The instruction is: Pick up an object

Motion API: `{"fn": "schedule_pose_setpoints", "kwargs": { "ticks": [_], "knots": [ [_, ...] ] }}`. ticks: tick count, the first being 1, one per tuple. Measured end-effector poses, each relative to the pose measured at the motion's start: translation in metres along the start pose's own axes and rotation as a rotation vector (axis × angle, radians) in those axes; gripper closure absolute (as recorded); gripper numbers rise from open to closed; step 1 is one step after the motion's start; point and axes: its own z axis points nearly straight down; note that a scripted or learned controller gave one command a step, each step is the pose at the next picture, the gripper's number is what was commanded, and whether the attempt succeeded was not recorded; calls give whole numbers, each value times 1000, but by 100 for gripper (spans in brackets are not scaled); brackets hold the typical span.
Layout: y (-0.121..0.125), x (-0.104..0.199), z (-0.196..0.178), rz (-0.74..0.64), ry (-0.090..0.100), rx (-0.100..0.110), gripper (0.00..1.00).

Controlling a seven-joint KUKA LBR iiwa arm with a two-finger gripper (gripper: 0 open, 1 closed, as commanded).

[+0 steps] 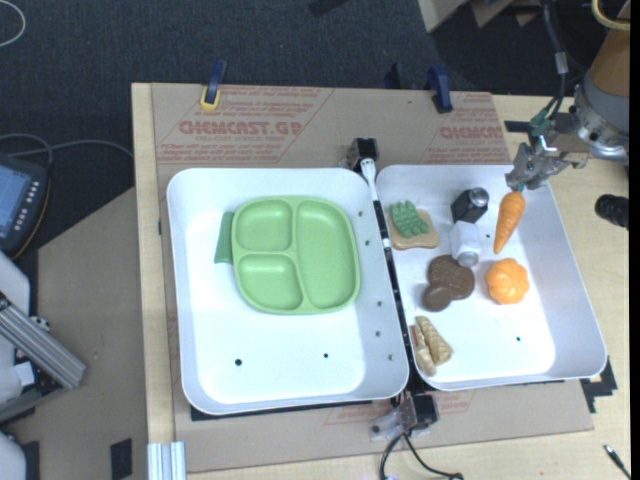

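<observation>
The right bin [560, 318] holds several toy foods. An orange carrot [509, 221] lies near its back right, pointing toward the front. My gripper [524, 171] hovers just above and behind the carrot's thick end, at the bin's back right corner; nothing shows in its grasp. An orange round fruit [506, 280] sits in front of the carrot. Left of the carrot lies a black-and-white bottle [467, 222]. Also here are a brown chocolate piece [447, 281], a toast with green topping [410, 225] and a cracker stack [432, 345].
In the left bin [200, 348] a green divided plate [296, 254] lies on a green cloth. Two clamps [211, 88] [439, 90] hold the brown board at the back. The divider [382, 258] between the bins runs down the middle.
</observation>
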Motion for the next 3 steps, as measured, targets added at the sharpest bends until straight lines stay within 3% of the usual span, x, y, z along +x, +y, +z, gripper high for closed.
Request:
{"fn": "schedule_pose_setpoints", "kwargs": {
  "ticks": [3],
  "knots": [
    [-69,161,-1,-3,2,1,100]
  ]
}}
